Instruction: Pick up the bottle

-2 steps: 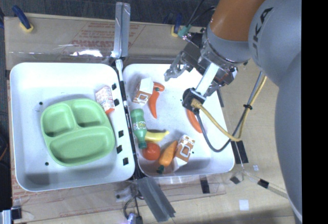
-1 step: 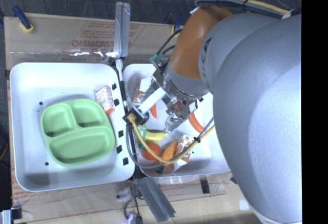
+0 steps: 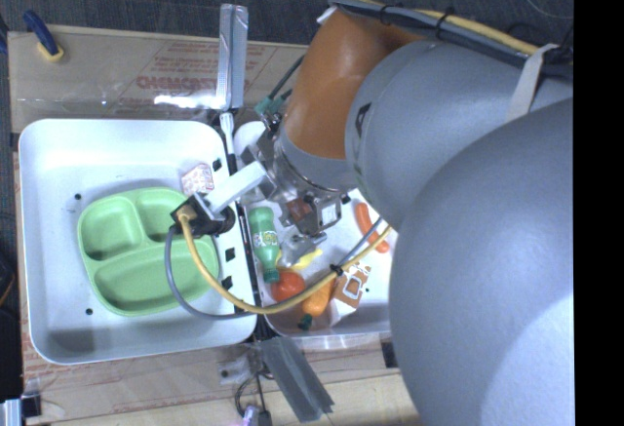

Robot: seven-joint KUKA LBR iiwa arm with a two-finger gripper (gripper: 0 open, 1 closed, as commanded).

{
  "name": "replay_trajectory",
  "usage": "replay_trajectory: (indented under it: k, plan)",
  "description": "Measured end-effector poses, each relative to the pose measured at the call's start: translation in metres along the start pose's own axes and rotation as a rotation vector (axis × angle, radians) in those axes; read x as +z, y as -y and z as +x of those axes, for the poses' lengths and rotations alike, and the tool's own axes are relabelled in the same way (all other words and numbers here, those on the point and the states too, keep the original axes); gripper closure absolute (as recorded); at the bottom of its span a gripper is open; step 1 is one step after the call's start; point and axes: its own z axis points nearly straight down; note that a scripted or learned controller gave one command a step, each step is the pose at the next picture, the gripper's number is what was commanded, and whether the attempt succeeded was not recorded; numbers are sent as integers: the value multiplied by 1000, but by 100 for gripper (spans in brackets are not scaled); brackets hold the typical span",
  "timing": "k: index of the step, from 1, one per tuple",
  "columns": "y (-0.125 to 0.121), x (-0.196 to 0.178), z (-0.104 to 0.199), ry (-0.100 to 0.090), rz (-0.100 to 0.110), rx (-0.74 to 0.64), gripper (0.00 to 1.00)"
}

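The bottle (image 3: 263, 237) is green with a pale label and lies in the right bin (image 3: 343, 329), close to the divider between the two bins. My gripper (image 3: 298, 216) hangs just right of the bottle's upper end, low over the bin, half hidden by the wrist. The large grey arm with its orange band (image 3: 331, 93) covers most of the right bin.
Below the bottle lie a red round item (image 3: 286, 286), an orange carrot-like piece (image 3: 318, 301) and a small printed box (image 3: 353, 284). The left bin (image 3: 58, 161) holds a green divided plate (image 3: 146, 249) and a small pink-white packet (image 3: 197, 178). Yellow and black cables (image 3: 195, 263) loop over the plate.
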Motion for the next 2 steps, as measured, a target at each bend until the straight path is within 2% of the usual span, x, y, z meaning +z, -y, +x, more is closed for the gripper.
replay_trajectory:
  k: [1, 2]
  plan:
    - [39, 155, 10, 8, 2, 93, 0]
    - [78, 70, 111, 1, 1, 128, 0]
